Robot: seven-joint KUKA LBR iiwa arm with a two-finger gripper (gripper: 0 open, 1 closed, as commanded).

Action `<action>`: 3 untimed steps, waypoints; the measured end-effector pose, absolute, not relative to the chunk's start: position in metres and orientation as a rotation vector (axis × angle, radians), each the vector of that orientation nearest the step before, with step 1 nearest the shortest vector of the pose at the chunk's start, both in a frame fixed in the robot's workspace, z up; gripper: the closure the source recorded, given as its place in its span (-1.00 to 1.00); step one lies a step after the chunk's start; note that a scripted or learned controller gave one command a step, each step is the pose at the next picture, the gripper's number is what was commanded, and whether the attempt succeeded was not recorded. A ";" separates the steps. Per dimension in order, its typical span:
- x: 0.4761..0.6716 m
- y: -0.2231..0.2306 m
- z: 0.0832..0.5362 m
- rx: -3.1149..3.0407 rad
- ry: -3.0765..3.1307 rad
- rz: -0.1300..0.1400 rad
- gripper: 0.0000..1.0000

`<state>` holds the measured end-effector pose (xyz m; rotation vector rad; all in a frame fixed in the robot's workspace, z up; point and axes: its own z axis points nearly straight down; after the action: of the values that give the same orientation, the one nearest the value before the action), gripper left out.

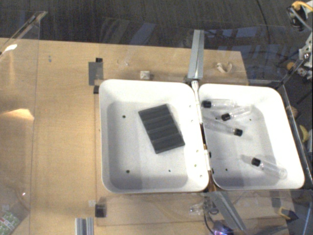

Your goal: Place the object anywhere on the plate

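A dark grey ribbed plate (161,128) lies flat in the left white bin (112,175), a little above its middle and turned at a slant. Several clear tubes with black caps lie in the right white bin (288,180). Three of them cluster at its upper left: one (218,103) near the top wall, one (235,114) just below it, and one (229,129) under those. Another tube (268,166) lies apart toward the lower right corner.
The two bins sit side by side on a wooden bench (54,131), joined under a grey metal bar (197,53). Small black blocks (99,61) (100,210) stand by the left bin's corners. Cables and equipment (301,13) crowd the upper right.
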<state>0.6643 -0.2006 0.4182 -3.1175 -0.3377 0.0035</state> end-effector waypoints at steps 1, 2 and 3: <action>0.665 -0.198 0.427 -3.113 -0.348 0.006 1.00; 0.663 -0.204 0.398 -3.120 -0.355 0.003 1.00; 0.662 -0.204 0.413 -3.122 -0.335 0.000 1.00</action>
<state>0.6625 -0.2036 0.4134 -3.1219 -0.3350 -0.0001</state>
